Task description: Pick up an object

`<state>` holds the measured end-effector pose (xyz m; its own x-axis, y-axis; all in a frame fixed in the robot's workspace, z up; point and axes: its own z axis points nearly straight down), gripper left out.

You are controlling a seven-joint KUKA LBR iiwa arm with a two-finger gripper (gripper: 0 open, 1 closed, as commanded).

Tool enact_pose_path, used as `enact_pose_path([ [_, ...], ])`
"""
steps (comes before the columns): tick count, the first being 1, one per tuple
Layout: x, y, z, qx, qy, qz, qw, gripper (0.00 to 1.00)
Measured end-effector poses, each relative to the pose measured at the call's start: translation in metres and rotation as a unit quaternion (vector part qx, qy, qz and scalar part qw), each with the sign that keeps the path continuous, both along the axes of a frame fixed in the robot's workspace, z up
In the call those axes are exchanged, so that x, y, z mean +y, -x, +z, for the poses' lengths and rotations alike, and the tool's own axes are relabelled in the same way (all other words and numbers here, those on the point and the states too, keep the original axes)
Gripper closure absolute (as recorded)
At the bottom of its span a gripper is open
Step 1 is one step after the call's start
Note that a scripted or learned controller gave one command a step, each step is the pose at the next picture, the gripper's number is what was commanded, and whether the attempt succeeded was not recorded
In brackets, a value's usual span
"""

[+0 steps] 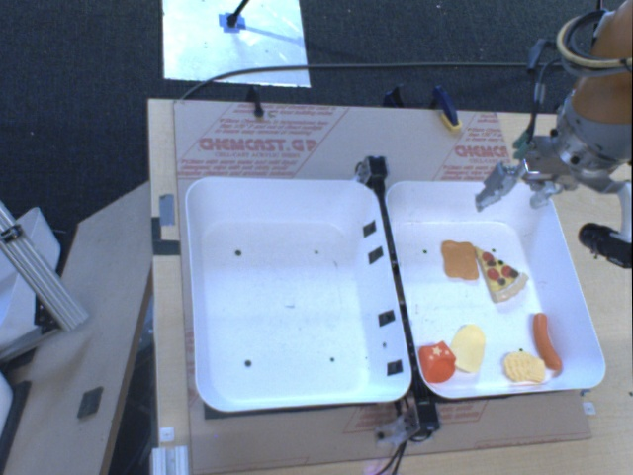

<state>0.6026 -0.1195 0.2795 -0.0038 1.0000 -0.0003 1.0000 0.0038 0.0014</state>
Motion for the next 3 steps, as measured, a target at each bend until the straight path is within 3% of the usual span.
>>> enact_pose_path([
  [1,-0.006,-0.007,-0.173,0.004,-0.0007,-0.001,1.0000,0.00],
  [2,-0.050,-0.019,-0.191,-0.001,0.0007,-0.002,1.0000,0.00],
  [3,-0.012,-0.003,-0.195,0.001,-0.0003,0.001,1.0000,0.00],
])
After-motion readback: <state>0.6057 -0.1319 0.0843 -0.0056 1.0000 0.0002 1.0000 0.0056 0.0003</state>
